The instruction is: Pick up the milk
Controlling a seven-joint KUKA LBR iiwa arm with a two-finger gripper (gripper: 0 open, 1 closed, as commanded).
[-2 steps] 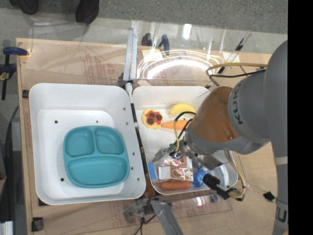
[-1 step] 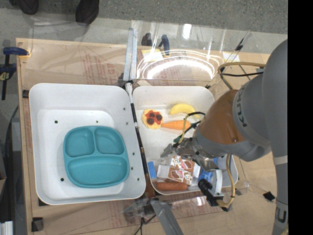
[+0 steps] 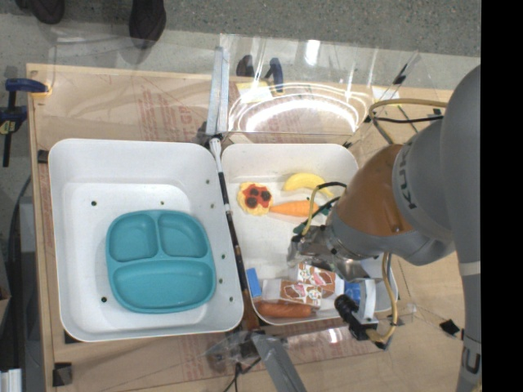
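Wood makes up the bench top (image 3: 122, 113), and two white bins sit on it side by side. One bin (image 3: 73, 186) on the far side from the arm has a blue plate (image 3: 160, 261) with three little parts in it. No food is on that plate, so it looks ready for food to go there later.

All the toy food is in the other bin (image 3: 270, 158), the one close to the arm (image 3: 425, 194). A banana (image 3: 302, 181), a carrot (image 3: 292, 209) and a small pizza (image 3: 255, 198) lie near the top of it. A sausage (image 3: 284, 309) lies by the bottom wall, and a small blue thing (image 3: 253, 282) is just beside it.

The milk (image 3: 315, 282) looks like the small box with red and white print near the bottom of that bin. It lies flat, with the sausage just below it.

The gripper (image 3: 309, 250) hangs right over the milk because that is the thing it should take. I cannot tell if it is pinching or let go, since the wrist hides that part. I also cannot tell if it is touching the milk. I think the pick is just starting, and the milk is not lifted yet. The sausage is very close, so it could get bumped.
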